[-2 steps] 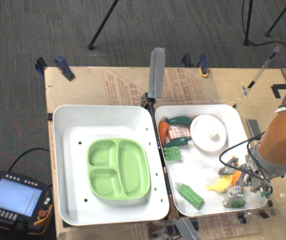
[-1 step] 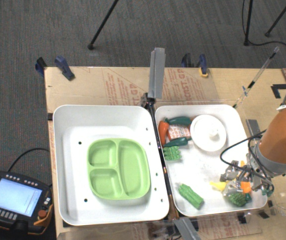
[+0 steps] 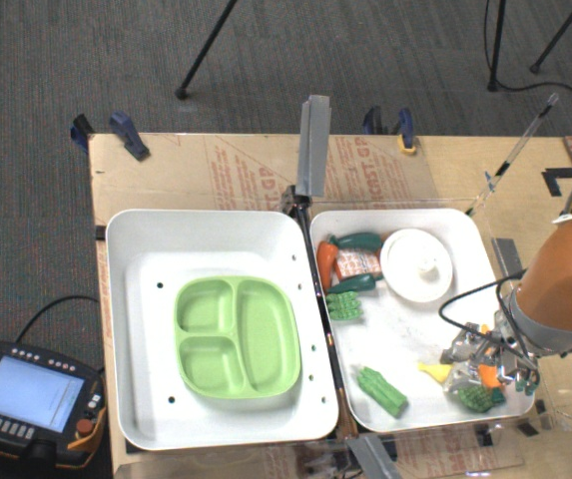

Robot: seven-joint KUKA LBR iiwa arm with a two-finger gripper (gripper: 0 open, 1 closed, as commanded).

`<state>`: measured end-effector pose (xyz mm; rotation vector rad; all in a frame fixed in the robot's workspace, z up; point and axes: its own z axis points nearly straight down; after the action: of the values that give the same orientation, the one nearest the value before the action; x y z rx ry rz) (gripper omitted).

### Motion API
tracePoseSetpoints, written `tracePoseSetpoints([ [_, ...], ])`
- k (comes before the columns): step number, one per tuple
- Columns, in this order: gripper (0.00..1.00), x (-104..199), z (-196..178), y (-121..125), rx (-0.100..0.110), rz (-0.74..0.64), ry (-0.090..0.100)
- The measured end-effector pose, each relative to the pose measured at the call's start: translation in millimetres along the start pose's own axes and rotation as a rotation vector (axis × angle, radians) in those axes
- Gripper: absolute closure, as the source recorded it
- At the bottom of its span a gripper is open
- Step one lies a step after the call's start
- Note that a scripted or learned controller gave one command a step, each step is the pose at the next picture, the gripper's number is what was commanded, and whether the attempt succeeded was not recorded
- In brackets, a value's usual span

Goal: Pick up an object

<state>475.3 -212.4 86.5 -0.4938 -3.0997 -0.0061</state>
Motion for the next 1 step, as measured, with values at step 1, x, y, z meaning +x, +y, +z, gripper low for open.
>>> tracePoseSetpoints([
  [1,1.00,-66.1,-1.4,24.3,0.001,-0.038,-0.005],
])
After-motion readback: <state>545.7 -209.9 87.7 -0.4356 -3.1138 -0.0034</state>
